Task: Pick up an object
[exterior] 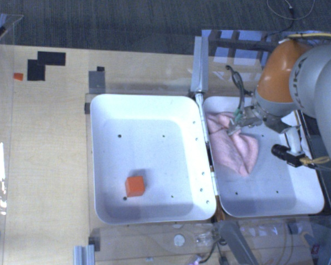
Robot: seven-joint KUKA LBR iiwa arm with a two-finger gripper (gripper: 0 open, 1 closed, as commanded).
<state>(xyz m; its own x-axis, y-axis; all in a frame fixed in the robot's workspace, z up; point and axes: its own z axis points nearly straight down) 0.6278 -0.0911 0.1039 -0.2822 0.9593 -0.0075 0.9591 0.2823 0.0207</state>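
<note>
A pink cloth lies crumpled in the left half of the right bin, against the divider. My gripper comes in from the right and sits low over the cloth's upper part, touching or nearly touching it. Its tip blends into the folds of the fabric. A small orange cube rests on the floor of the left bin, near the front left, far from the gripper.
The grey arm with its orange band covers the right bin's back right corner. A black fitting with cables hangs over the bin's right side. Metal rails stand behind the bins.
</note>
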